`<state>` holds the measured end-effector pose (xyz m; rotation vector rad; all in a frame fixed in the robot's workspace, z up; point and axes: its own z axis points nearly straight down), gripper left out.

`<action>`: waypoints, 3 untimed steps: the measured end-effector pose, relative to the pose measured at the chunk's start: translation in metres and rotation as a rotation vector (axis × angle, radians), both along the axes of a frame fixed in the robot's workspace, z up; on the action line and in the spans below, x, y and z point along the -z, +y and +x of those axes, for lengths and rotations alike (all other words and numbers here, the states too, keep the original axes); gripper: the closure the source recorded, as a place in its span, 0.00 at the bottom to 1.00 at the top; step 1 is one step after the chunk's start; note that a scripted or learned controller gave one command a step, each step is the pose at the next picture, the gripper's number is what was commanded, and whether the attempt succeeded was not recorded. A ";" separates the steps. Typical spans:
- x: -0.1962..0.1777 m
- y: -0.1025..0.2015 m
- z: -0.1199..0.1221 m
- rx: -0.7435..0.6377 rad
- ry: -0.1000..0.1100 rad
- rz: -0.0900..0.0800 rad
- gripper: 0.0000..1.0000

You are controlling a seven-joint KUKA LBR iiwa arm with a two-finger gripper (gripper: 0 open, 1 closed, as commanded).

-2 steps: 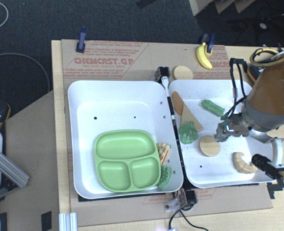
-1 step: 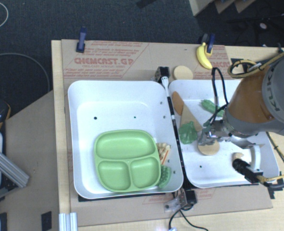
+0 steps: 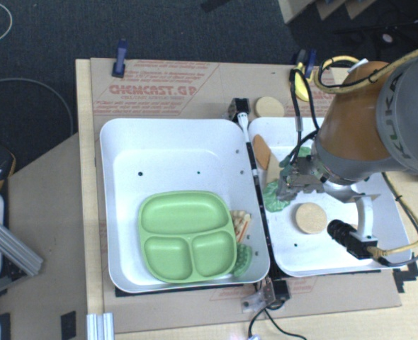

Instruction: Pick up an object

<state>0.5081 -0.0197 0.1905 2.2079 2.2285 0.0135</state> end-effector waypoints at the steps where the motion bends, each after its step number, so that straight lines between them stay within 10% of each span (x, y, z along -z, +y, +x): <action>1: -0.043 0.030 -0.022 0.005 0.005 -0.002 1.00; 2: -0.086 0.055 -0.028 0.005 0.004 -0.002 1.00; 3: -0.234 0.033 -0.027 0.009 -0.011 -0.002 1.00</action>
